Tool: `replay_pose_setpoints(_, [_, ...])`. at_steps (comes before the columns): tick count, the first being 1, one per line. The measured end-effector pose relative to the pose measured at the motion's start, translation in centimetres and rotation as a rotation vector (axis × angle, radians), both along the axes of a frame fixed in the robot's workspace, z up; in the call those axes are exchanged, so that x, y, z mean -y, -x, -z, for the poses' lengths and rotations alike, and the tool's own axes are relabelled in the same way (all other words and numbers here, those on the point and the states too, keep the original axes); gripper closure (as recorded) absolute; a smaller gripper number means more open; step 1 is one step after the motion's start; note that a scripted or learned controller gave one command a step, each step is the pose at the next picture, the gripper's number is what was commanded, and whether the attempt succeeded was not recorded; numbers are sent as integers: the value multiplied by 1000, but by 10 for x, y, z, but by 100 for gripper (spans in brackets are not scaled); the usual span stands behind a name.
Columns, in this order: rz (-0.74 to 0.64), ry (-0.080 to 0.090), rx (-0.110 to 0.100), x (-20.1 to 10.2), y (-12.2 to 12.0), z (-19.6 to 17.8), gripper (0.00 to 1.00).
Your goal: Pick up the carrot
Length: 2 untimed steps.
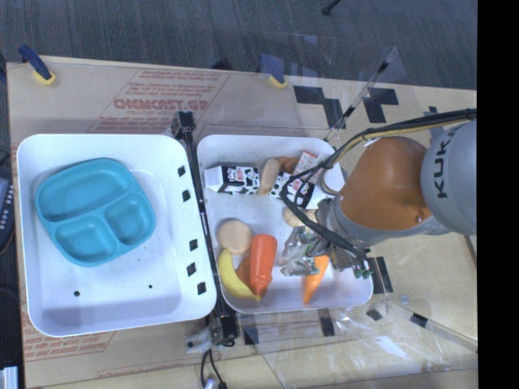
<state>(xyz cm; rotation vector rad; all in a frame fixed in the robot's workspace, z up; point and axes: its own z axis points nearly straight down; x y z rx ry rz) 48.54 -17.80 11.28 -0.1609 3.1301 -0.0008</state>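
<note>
Carrot (315,276) small, light, stiff, tapered, slick; grip thick upper end. Hand (298,250) just above it, finger state unclear, cannot tell.

Single fixed camera: mounted above the bench (243,96), looking down at a slant. Moderate distance; both white bins fit in frame, left bin (32,298) at centre left, right bin (243,146) at centre. Arm (389,189) enters from right edge.

Brown counter (97,87) here — two white bins side by side on it, left bin (49,310) and right bin (268,302), edges touching.
</note>
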Motion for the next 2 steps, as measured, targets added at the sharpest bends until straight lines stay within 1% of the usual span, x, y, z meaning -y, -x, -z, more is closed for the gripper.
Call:
replay_pose_setpoints(1, [-5,1,4,-1,-2,-10,100])
replay_pose_setpoints(2, [443,-4,-3,-81,-14,-51,100])
